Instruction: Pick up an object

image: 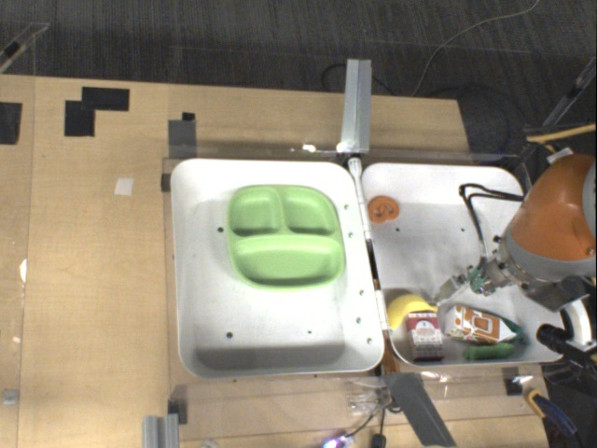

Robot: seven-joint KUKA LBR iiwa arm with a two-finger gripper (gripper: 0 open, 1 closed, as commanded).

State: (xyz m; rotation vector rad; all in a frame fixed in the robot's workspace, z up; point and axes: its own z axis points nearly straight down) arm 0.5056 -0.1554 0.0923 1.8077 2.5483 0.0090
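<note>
My gripper (464,287) hangs low in the right bin (438,189), near its front right part. The grey arm with its orange band (560,217) comes in from the right. Just below the gripper lies an orange and white packet (478,325). Along the packet's front edge lies a green object (492,350). A yellow round object (407,307) rests to the gripper's left, with a small red and dark box (424,335) in front of it. An orange disc (382,209) lies at the bin's back left.
The left bin (201,278) holds a green divided plate (284,234). A metal post (356,105) stands behind the wall between the two bins. Black cables (480,194) loop over the right bin's back right.
</note>
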